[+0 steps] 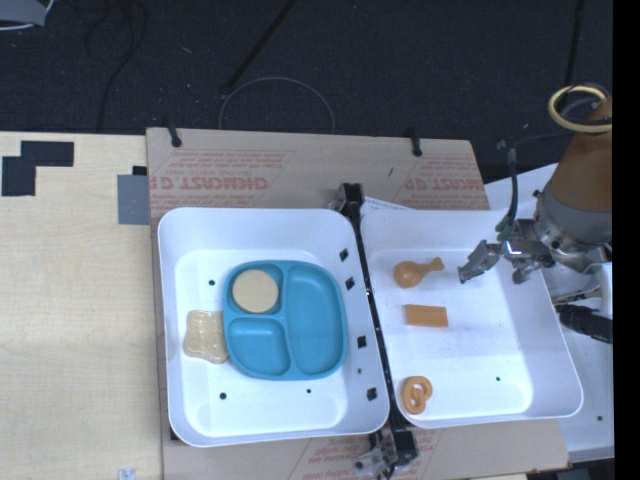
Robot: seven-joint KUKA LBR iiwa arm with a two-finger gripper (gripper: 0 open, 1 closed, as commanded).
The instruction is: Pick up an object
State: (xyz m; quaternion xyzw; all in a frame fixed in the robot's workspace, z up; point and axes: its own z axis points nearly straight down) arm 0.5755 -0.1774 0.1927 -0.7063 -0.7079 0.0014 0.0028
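Colours on the bench

Both bins [185,268] are plain white, on a brown cardboard sheet [310,168] printed with red lettering. The left bin holds a bright blue tray [300,338]; a pale tan disc [254,290] sits at its 10 o'clock, and a cream-yellow piece [205,336] lies at the tray's 9 o'clock. In the right bin: an orange-tan drumstick [415,271], an orange block [426,315] and an orange pretzel [416,393] at 7 o'clock. The arm [585,173] shows orange-brown.
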